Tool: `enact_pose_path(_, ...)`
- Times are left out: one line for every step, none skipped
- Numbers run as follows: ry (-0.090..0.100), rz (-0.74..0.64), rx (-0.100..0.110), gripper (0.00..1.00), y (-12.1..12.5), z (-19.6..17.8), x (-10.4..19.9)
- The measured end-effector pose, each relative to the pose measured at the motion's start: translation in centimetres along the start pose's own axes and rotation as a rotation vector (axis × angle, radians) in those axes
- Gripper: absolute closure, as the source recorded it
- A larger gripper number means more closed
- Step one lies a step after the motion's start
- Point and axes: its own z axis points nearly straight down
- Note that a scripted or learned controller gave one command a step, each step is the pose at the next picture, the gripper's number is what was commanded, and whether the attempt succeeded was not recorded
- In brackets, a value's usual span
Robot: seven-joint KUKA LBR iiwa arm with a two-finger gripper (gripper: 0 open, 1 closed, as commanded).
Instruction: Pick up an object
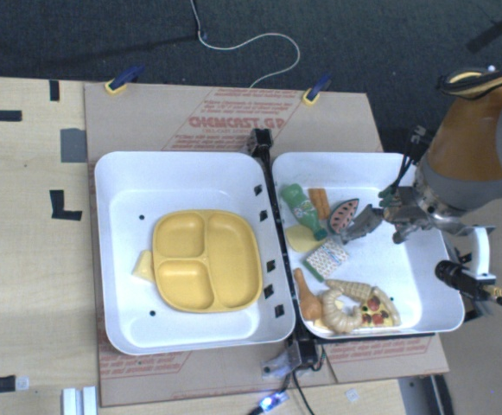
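Watermelon slice lies in the right bin, just off the jaws — whether they are spread or pressed together I cannot tell. Toys crowd that bin's left side, so a descent could nudge the green bottle or checkered packet — missing the slice.

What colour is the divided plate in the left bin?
Yellow. The divided plate shows best in the camera view.
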Motion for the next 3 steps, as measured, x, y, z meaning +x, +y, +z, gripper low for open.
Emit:
enact_pose_path(-0.002, -0.003, -0.012, 0.0, 0.3, -0.6, 0.0)
enact_pose_path(-0.002, -0.003, -0.007, 0.0, 0.5, 4.5, 1.0)
enact_pose_path(-0.002, -0.003, -0.007, 0.0, 1.0, 9.4, 1.8)
